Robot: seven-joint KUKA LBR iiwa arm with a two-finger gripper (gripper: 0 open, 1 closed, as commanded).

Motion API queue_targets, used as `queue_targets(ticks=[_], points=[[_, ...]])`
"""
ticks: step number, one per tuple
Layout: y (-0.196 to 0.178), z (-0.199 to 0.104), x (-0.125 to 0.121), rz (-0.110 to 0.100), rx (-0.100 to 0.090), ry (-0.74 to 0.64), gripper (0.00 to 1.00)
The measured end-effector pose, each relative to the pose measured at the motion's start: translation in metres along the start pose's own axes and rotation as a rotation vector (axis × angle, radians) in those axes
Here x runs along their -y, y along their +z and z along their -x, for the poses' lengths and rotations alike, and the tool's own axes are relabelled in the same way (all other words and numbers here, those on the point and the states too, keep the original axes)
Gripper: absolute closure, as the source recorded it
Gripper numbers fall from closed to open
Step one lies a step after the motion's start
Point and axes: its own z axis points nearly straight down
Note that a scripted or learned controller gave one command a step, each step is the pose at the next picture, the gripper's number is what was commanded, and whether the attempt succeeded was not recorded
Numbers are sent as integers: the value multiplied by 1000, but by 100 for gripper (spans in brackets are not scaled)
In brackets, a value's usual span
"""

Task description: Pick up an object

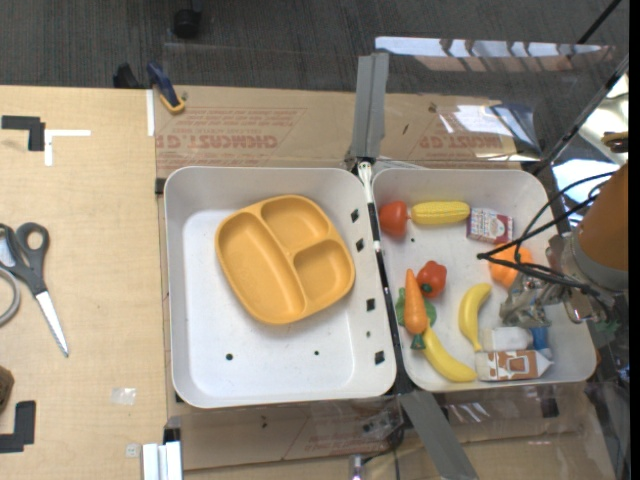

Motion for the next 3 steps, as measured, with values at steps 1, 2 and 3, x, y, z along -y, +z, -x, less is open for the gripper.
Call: queue_targets(ticks=[1, 2, 3], points=[[11, 65, 7, 8, -34, 187, 100], [13, 111, -26, -5, -38, 821, 100], [11, 51, -91, -14, -43, 1246, 100]])
